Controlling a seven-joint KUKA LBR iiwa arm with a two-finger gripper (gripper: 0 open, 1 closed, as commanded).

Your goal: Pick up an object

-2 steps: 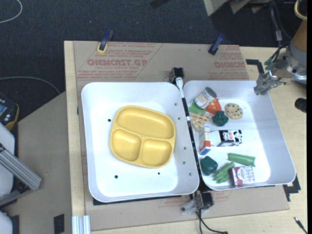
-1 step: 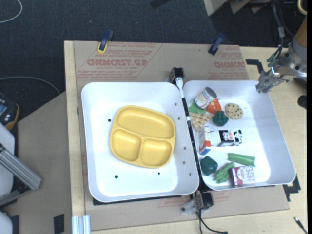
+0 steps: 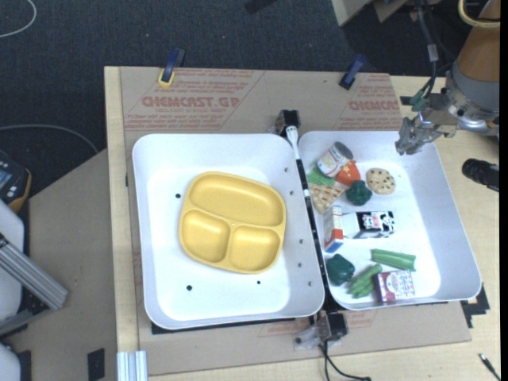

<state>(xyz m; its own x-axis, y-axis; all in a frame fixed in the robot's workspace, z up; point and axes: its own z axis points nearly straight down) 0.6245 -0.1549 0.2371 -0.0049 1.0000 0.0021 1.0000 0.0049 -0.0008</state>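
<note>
My gripper (image 3: pixel 409 140) hangs over the far right corner of the right bin (image 3: pixel 448 213), above bare white floor, with nothing seen in it. Toy foods lie in the bin to its left and nearer the camera: a tin can (image 3: pixel 336 157), a red tomato (image 3: pixel 348 174), a round cookie (image 3: pixel 381 181), a dark green broccoli (image 3: pixel 359 191) and a waffle piece (image 3: pixel 324 194). Further forward are a black-and-white milk carton (image 3: pixel 374 223), a red-and-white carton (image 3: pixel 336 227), a green pepper (image 3: pixel 340 268), green beans (image 3: pixel 393 257) and a red box (image 3: pixel 395 286).
The left bin (image 3: pixel 159 276) holds a yellow divided plate (image 3: pixel 230 222). A black seam with clips (image 3: pixel 302 189) separates the two bins. A blue clamp (image 3: pixel 169 68) and another (image 3: pixel 352 73) hold the cardboard sheet at the back. The arm's cable and wrist (image 3: pixel 476 78) stand at the upper right.
</note>
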